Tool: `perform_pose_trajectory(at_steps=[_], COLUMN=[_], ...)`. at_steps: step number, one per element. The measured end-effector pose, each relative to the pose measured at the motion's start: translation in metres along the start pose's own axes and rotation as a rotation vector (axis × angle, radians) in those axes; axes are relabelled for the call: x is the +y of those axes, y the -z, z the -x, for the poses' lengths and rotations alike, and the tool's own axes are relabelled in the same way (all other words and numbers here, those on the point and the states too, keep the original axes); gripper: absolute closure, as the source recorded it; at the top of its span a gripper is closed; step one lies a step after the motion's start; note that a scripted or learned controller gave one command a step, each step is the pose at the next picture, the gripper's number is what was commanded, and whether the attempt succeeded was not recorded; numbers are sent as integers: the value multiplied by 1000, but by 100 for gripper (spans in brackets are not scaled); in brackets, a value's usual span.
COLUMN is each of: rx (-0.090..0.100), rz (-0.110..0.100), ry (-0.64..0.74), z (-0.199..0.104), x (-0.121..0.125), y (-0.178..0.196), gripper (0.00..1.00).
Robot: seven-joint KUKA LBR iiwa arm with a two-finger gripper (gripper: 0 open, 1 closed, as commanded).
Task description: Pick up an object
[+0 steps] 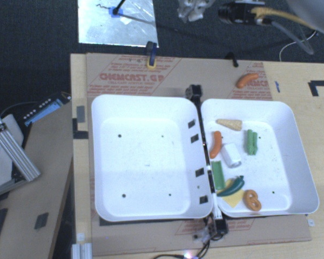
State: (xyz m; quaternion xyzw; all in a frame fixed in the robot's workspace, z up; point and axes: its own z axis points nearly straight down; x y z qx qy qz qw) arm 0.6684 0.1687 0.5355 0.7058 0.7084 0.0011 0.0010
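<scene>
- Nearest the camera: pretzel [252,199] at the front of the right bin [299,161], beside a yellow wedge [233,198] lying under a dark green pepper [231,187].
- Light green stick [218,174] lies along that bin's left wall; white cylinder [231,155] just behind it.
- Orange sausage [216,143] upright-slanted near the divider; green ridged piece [251,142] to its right; tan wedge [229,124] toward the back.
- Left bin [105,144]: white floor, four small dark dots.
- Second orange sausage [247,80] rests on the board [129,75] behind the right bin, outside it.
- Gripper [194,7] hangs at the top edge, well apart from both bins, nothing between its fingers; how wide they stand, cannot tell.
</scene>
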Motion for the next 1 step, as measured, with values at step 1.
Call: perform_pose_trajectory(at_steps=[1], rx=[0], rz=[0], ry=[-1], z=[-1], x=[0], y=[0], gripper=[100])
